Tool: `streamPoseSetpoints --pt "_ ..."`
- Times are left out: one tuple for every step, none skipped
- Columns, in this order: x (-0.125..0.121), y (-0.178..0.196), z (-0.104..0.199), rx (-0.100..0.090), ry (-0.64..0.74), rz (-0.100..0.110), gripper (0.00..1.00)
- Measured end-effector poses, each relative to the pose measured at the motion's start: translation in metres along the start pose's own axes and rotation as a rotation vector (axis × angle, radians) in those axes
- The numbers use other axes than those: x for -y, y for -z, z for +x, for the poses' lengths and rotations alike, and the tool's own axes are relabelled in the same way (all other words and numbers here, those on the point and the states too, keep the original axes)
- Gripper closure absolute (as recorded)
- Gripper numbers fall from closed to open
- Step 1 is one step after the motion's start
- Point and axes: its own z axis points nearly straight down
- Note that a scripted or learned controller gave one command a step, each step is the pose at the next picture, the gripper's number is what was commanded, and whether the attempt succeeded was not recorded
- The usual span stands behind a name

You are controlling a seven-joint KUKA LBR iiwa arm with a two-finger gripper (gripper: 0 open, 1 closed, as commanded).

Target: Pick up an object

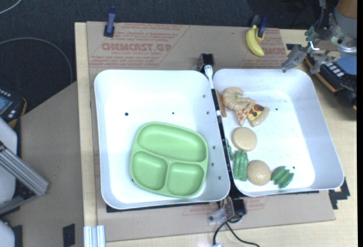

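A pale green divided plate (169, 158) lies in a white bin (108, 127); a yellow banana (254, 42) rests on tan cardboard (164, 42).

Bench clutter, non-task
Banana (254, 42) on brown board (142, 42) behind right bin; blue clamp (110, 21) at board's far-left edge; green divided plate (168, 158) in left bin (113, 93).

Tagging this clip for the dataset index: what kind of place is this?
Likely a robotics lab bench set up for pick trials. Two shallow white plastic bins sit side by side on a board, one holding a green divided plastic tray, the other toy food such as a pizza slice. Loose cables run across the dark carpet.
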Motion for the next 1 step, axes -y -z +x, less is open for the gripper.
streamPoseSetpoints --pt "0.0272 -0.1028 0.0552 -0.005 0.004 0.010 0.00"
